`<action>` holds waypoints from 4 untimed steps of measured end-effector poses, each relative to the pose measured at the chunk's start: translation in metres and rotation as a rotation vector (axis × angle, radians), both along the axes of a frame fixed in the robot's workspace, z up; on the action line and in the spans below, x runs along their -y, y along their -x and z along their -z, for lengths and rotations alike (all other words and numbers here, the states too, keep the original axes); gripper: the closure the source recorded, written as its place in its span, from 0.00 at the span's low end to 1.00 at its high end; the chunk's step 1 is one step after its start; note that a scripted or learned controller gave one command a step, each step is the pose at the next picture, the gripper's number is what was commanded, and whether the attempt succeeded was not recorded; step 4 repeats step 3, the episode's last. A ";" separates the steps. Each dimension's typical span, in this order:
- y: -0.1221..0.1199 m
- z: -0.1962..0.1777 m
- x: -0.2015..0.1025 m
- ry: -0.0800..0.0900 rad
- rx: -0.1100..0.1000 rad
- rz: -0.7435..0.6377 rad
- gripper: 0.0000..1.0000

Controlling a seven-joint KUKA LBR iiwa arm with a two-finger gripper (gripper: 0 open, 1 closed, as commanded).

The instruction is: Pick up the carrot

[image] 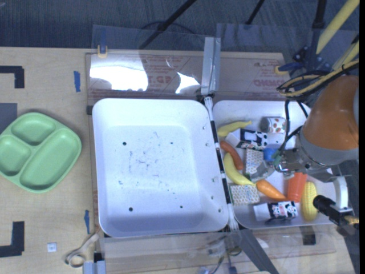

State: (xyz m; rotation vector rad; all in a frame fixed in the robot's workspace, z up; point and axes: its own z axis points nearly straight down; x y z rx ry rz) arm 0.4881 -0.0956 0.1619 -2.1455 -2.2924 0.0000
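Carrot [270,188] in right bin [251,224] w/ clutter, tool [283,163] just above, grip state unclear, wood bench [45,73]

Arm reaching in from three o'clock, wrist bent low.

The grey arm [336,153] enters from the three o'clock edge, its broad orange band [335,116] bulging above the wrist around the two o'clock part of the view. Below the band, the grey wrist points toward nine o'clock, ending at the gripper [280,163], where cables crowd its tip and blur the detail there.
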 end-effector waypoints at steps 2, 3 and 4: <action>0.000 0.057 0.002 0.012 0.033 -0.204 1.00; -0.092 -0.029 -0.032 0.002 0.002 0.012 1.00; -0.092 -0.029 -0.032 0.002 0.002 0.012 1.00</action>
